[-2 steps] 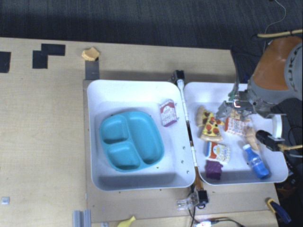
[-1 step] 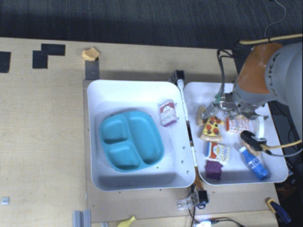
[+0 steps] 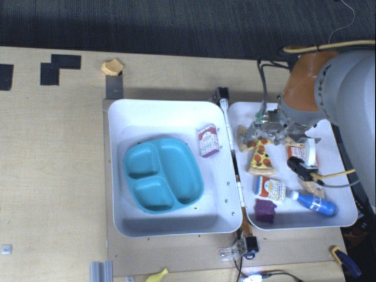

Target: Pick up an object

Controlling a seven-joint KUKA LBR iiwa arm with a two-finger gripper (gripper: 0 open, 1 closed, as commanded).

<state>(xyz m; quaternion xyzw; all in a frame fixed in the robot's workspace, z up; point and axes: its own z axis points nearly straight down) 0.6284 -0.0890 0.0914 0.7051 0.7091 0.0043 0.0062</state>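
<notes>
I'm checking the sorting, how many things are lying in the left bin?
2: a blue divided plate in the middle of the left bin, and a small red packet beside its upper right corner. Nothing seems hidden.

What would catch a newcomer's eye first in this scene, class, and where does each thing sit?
The turquoise divided tray stands out most, lying in the left white bin with a small red and white packet near its upper right corner. Next comes the grey arm with its orange band, reaching down from the right over the right bin, where a pizza slice, a purple block and a blue bottle lie scattered.
</notes>
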